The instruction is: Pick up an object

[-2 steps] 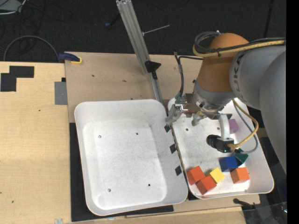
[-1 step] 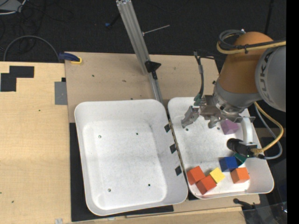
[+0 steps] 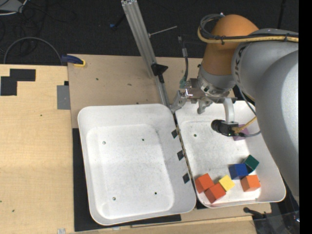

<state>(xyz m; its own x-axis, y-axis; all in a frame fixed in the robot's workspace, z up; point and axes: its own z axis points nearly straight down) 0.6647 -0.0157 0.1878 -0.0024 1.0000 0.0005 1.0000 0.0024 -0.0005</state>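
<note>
Gripper (image 3: 214, 111) hangs wide and empty over the right bin's (image 3: 204, 150) far end; advise targeting the green block (image 3: 252, 163) at the cluster's edge, closing across its free sides

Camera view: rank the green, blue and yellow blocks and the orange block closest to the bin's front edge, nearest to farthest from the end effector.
From the end effector:
1. Green block and blue block, middle of the right bin; too close to call.
2. Yellow block, nearer the front.
3. Orange block, at the front edge.
</note>
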